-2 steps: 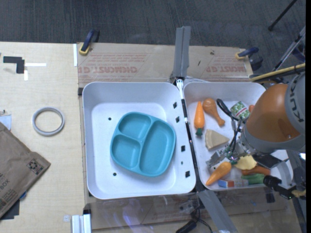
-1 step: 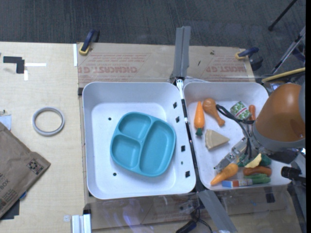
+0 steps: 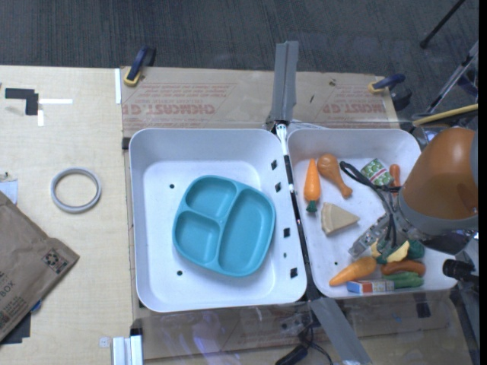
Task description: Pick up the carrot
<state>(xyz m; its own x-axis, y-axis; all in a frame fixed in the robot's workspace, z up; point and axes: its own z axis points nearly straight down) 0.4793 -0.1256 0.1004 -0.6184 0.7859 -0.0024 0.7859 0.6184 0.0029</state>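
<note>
**Carrot crowded on all sides**

Down at the near edge of the right white bin, a small orange carrot lies tilted, touching a red-and-blue packet. Metal gripper hovers just above it — whether open or shut, I cannot tell. Risk: neighbouring toy vegetables get nudged or grabbed instead — another orange carrot lies further back.
</note>
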